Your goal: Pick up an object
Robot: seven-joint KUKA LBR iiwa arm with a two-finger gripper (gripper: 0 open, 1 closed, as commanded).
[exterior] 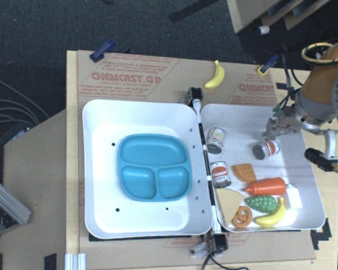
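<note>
Here the gripper (pixel 276 129) stood in the upper right of the frame, inside the right bin (pixel 309 215), hanging from the grey and orange arm (pixel 318 88) that entered from the right edge. Whether its claw was apart or together could not be told from this view; nothing was visibly held in it.

The nearest object was a small can (pixel 265 148) lying on its side on the bin floor, just below and slightly left of the gripper in the frame, near it or possibly touching. The can's long axis ran on a slant, from lower left to upper right, its dark open end facing lower left. A grasp would, on this evidence, turn on closing across that axis rather than along it, since a can on its side is apt to roll.

Other objects lay farther off. A second can (pixel 215 140) and a third (pixel 220 174) sat near the bin's left wall. A cracker (pixel 245 172), a carrot (pixel 266 186), a green bunch (pixel 263 204), a pretzel (pixel 242 216) and a banana (pixel 271 216) were crowded toward the lower part of the bin, well apart from the gripper.

The left bin (pixel 97 201) held a blue divided tray (pixel 154 166). Another banana (pixel 215 76) lay on the board above both bins, outside them.
</note>
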